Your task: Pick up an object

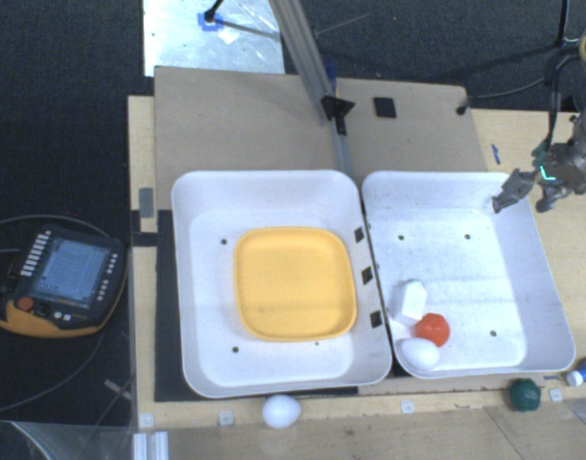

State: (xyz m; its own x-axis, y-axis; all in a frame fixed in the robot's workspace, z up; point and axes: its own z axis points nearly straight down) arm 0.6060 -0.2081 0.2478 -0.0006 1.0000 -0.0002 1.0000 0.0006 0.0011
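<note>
Gripper (529, 195) fingers spread apart, holding nothing, above right bin (537, 286) rim.

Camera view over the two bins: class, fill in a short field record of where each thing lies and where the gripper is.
left bin: square yellow plastic plate
right bin: small red ball, white block, white egg-shaped object, clustered in the near-left corner
bench, outside bins: white egg, dark green ball
gripper: open, at right bin's far-right rim, holding nothing

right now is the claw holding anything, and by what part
Nothing is held. The claw hangs open over the right bin's upper right rim, with nothing between its fingers, apart from the red ball.
</note>
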